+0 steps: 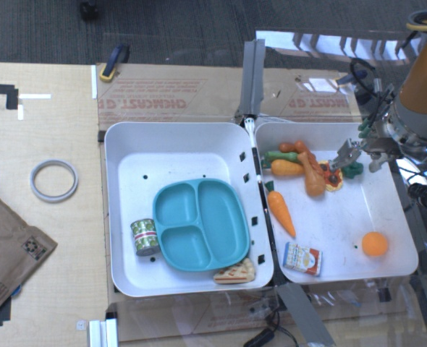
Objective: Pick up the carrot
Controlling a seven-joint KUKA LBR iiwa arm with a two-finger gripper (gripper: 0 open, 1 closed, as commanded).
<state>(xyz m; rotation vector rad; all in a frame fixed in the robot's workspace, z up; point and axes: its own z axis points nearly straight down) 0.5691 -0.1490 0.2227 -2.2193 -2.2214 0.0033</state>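
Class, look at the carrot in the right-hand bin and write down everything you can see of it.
The carrot is orange, smooth and toy-like, probably plastic, with a small green top at its upper end. It tapers to a point toward the lower right. It lies flat on the floor of the right bin, close to the left wall, apart from the other items. The pincer is farther up and right, not touching it.

The arm (423, 85) has an orange band over grey metal, black cables, and a silvery gripper (362, 154).
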